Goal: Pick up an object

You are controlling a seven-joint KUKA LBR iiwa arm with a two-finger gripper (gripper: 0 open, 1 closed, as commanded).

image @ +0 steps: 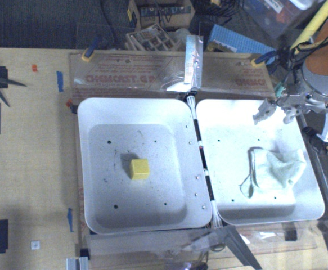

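Small yellow cube (140, 169), roughly block-shaped with slightly rounded edges, sat flat near centre of left bin (96, 117), casting a short shadow up-left. Pale crumpled cloth (281, 169) with a grey strap-like edge lay in right bin (225, 122), toward its right side. Claw (276, 112) hovered over right bin's upper right corner, well apart from the cube, nothing between fingers; released or clenched: could not tell. Wooden bench (28, 151) under both bins.
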